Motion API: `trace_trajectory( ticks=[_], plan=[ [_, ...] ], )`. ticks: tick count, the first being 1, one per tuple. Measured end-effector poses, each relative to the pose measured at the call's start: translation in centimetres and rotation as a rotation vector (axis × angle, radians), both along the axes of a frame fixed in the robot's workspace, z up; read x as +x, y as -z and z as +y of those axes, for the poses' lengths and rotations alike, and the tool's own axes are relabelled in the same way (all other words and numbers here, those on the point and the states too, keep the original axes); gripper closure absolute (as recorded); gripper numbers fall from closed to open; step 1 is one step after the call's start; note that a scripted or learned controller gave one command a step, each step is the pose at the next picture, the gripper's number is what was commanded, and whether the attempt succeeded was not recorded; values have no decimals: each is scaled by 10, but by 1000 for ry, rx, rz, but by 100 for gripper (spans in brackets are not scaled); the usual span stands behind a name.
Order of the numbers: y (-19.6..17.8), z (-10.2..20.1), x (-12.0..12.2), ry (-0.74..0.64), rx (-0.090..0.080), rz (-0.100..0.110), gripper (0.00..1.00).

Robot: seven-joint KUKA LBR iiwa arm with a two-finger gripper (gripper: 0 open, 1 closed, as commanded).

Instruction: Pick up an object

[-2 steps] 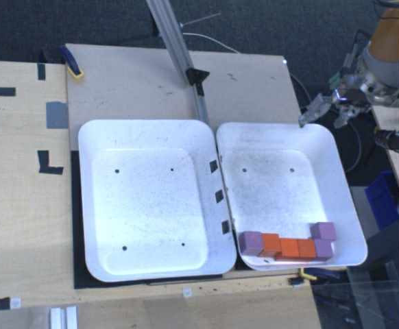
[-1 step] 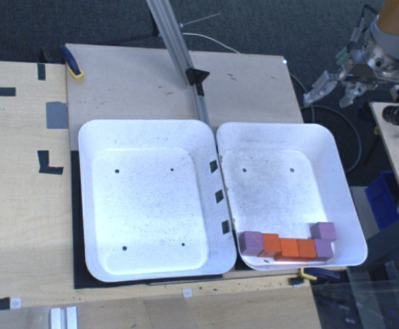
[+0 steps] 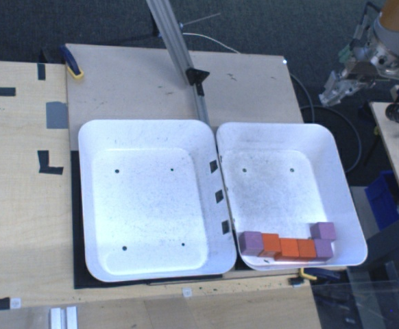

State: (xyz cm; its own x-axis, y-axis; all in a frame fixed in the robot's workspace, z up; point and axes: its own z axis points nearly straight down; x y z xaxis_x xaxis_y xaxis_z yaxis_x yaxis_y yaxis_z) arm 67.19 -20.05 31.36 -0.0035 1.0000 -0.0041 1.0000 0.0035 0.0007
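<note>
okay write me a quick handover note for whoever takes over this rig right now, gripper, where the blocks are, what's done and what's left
Gripper: up at the view's top right, outside both bins, nothing seen in it; open or shut cannot be told.
Blocks: purple blocks and orange blocks lie clustered along the near wall of the right bin, toward its near right corner.
Left bin: beside it, no blocks seen.
Done: no pick yet.
Left: reach into the right bin, grasp a block, lift it.

Three purple blocks (image 3: 252, 241), two orange blocks (image 3: 289, 248)

left white bin (image 3: 90, 184), metal pole (image 3: 172, 33) (slanted), blue-and-yellow clamp (image 3: 71, 62) beyond
</note>
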Motion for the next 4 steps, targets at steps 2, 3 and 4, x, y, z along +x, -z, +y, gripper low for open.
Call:
trace_trajectory(
  ticks=[2, 3, 4],
  plan=[
    [-21, 47, -84, -2, 6, 1, 100],
    [-20, 44, -84, 2, 4, 1, 0],
    [17, -5, -31, 5, 1, 3, 0]
  ],
)
